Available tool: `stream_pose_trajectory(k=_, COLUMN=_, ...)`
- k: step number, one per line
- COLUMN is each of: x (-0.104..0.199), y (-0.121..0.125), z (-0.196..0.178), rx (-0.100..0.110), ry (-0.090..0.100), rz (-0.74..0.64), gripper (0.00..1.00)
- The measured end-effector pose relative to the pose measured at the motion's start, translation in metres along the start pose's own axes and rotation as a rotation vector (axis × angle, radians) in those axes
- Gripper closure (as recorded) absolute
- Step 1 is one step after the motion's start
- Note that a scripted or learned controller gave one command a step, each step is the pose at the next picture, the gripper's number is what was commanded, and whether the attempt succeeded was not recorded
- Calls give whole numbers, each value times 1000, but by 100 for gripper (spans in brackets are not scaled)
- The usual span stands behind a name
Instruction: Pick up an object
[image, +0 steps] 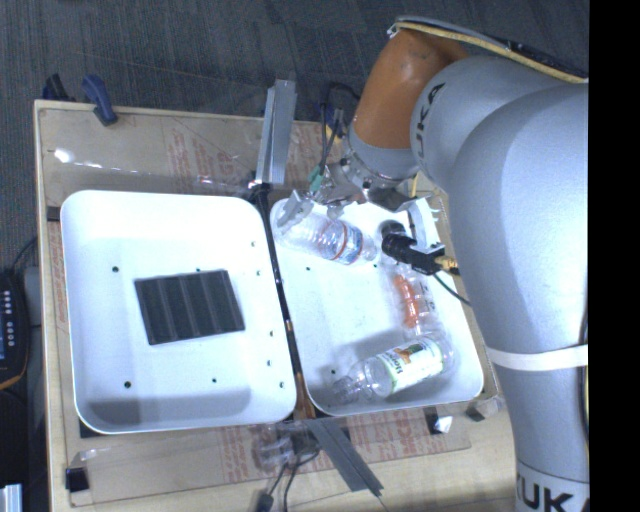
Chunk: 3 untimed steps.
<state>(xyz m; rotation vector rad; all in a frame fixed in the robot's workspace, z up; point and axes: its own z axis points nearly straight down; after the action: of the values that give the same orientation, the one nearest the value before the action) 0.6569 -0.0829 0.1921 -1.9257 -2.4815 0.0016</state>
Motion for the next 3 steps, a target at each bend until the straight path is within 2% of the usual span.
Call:
stream_pose_trajectory(k=1, x=-58, y=-21, z=69, rx=-28, ry=-9, rz=323, gripper=0)
stream_pose_trajectory(k=2, x=-86, y=-24, z=79, rx=-45, ry=11, rz=127, gripper=0)
stream_pose_trajectory(k=3, x=-81, y=-15, z=89, rx=-26, ry=2, rz=62, gripper=0)
